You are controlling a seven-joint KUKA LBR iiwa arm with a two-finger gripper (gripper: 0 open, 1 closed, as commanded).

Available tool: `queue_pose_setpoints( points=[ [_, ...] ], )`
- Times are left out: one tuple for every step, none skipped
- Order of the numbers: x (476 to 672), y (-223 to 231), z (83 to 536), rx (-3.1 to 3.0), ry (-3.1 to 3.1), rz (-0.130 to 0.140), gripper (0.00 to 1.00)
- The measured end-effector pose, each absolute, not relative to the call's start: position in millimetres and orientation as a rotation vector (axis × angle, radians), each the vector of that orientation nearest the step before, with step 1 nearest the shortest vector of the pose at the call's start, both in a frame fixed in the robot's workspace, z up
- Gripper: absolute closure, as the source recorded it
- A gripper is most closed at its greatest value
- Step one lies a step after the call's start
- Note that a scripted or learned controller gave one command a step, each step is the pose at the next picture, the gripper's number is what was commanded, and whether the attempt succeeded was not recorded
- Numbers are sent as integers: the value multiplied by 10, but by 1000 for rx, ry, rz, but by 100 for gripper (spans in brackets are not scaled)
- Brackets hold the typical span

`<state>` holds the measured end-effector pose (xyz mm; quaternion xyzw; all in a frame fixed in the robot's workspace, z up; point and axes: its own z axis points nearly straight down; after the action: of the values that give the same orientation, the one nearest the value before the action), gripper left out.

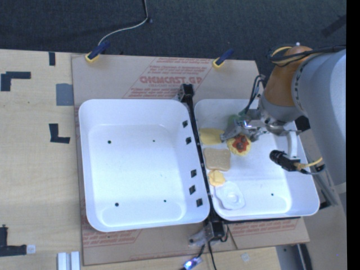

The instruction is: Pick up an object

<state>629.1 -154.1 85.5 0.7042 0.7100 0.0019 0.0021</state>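
The grey arm, with its orange band above the wrist, reaches in from the right and bends down over the right bin. Its gripper hangs low over the upper middle of that bin, among a small cluster of objects.

Just below and slightly right of the gripper tip lies a small yellow object with a red patch; it sits close under the metal fingers, and whether it is touching them or merely beside them cannot be told from this angle. Whether the gripper is released or clenched cannot be told either, as its tip is small and blurred against the clutter, and nothing is plainly seen held in it.

A green piece shows just above and left of the gripper. Left of the gripper, against the bin's left wall, lies a pale yellow block. Below that rests a tan square slab, then a small yellow lump, and nearer the front a clear or white rounded item.

The left bin stands beside the right one, the two meeting at a dark divider. Both rest on a cardboard sheet on the bench.
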Motion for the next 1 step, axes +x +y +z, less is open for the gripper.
queue_pose_setpoints(
  points=[
    [6282,-1582,984,2212,2218,7,100]
  ],
)
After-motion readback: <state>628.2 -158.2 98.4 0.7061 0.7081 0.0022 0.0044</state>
